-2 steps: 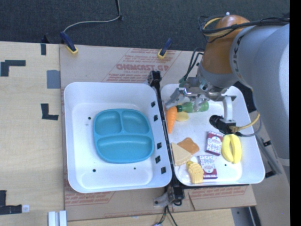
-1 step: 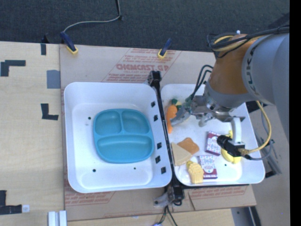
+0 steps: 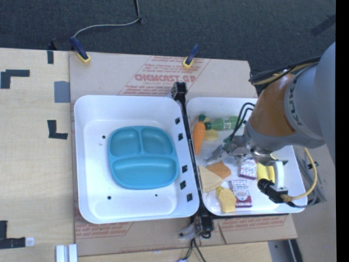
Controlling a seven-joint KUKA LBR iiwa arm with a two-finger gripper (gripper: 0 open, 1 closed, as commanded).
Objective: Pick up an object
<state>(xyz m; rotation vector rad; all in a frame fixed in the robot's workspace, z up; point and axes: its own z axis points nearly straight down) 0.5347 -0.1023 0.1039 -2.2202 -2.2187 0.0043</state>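
The gripper (image 3: 218, 150) is seen low in the right bin (image 3: 283, 209), right of frame centre, with the grey arm and its orange band (image 3: 271, 112) entering from the right edge. Whether the gripper is parted or closed cannot be told; nothing is seen to be held by it.

Directly below the gripper, an orange-tan wedge (image 3: 219, 170) is noted lying flat on the bin floor, with a paler yellow slab (image 3: 209, 180) touching it at lower left. To the upper left of the gripper, a toy carrot (image 3: 198, 136) is recorded lying lengthwise beside the bin's left wall. Above the gripper, a green bottle (image 3: 221, 124) is seen on its side, partly covered by the arm. Lower down, a small yellow piece (image 3: 226, 199) is noted just beside a red-and-white packet (image 3: 240, 192); a second similar packet (image 3: 248, 170) lies to the right of the wedge, near the wrist. A yellow and white item (image 3: 270, 173) is observed under the arm, its nature unclear.

The left bin (image 3: 87, 146) is seen to carry a blue divided plate (image 3: 144, 157) at its centre. Both bins are set on a cardboard sheet (image 3: 158, 78), clamped at its upper edge by two yellow-and-blue clamps (image 3: 79, 51), upon the surface (image 3: 27, 146).
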